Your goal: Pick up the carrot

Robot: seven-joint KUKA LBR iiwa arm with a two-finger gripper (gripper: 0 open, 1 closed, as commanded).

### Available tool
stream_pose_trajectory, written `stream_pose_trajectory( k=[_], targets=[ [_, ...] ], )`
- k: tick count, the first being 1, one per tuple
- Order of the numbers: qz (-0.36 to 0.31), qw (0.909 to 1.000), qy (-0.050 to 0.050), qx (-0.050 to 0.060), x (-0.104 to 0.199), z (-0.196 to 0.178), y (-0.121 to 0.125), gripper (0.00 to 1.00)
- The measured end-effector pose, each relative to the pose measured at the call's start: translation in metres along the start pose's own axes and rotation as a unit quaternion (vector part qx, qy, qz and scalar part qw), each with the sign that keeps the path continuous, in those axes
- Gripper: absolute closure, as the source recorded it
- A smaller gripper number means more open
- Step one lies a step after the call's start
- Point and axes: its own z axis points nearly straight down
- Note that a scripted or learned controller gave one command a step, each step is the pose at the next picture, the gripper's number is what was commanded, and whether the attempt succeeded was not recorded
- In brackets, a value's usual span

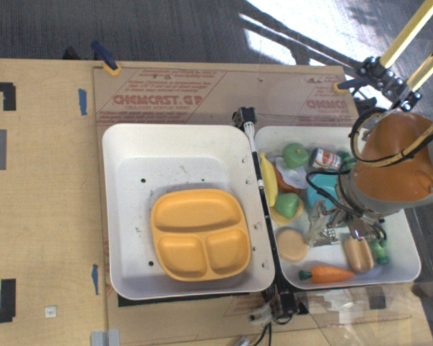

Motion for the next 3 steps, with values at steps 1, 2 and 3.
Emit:
stream_pose_trajectory(
  k=[1, 2, 3],
  targets=[
    [0.202, 0.9794, 0.006, 0.001, -0.002, 0.016, 0.005, 1.0],
    [-0.057, 0.9983, 0.006, -0.001, -0.007, -0.008, -0.031, 1.0],
    [0.131, 0.9914, 0.005, -0.001, -0.062, -0.031, -0.003, 1.0]
  ],
)
